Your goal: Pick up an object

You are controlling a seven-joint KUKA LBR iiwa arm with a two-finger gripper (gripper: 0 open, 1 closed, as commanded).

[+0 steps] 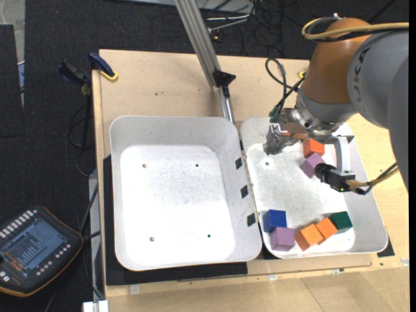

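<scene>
While the gripper (272, 142) hovers, grip state unclear, the purple block (310, 166) beside it sits tilted diagonally.

Arm (351, 64) over right bin (370, 239), coloured blocks (305, 229) inside (left bin (130, 135) beside)

Single fixed camera above bench (169, 77), looking down at slant. Both white bins in frame side by side: left bin (123, 135), right bin (370, 236). Bench far edge toward frame top, near edge at bottom. Arm (364, 57) enters from right, looming large near lens. View wide enough to take in dark floor, cables, handheld control pendant (32, 249) at lower left.
</scene>
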